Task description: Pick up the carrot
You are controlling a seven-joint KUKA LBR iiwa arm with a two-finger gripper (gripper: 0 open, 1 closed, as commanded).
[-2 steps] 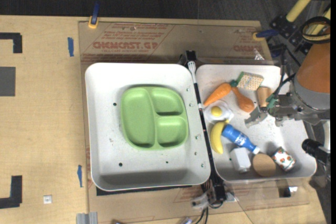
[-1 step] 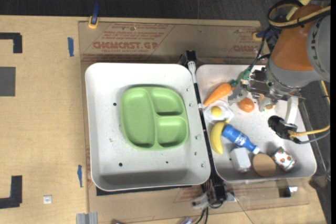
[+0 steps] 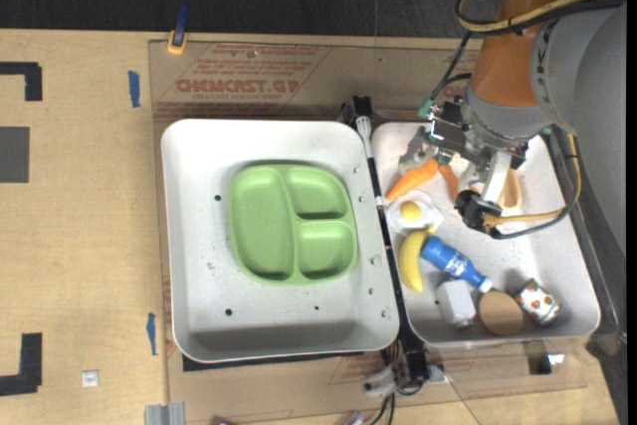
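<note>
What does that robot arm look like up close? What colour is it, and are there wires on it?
The arm is smooth, rounded grey metal with a wide orange band above the wrist. Black cables loop over the band and trail below the wrist. The gripper end is a cluster of silver and black parts.

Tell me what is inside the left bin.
The left bin holds one green plate with three compartments, and nothing lies on it. The plate covers the bin floor beneath it, so anything there cannot be seen.
</note>
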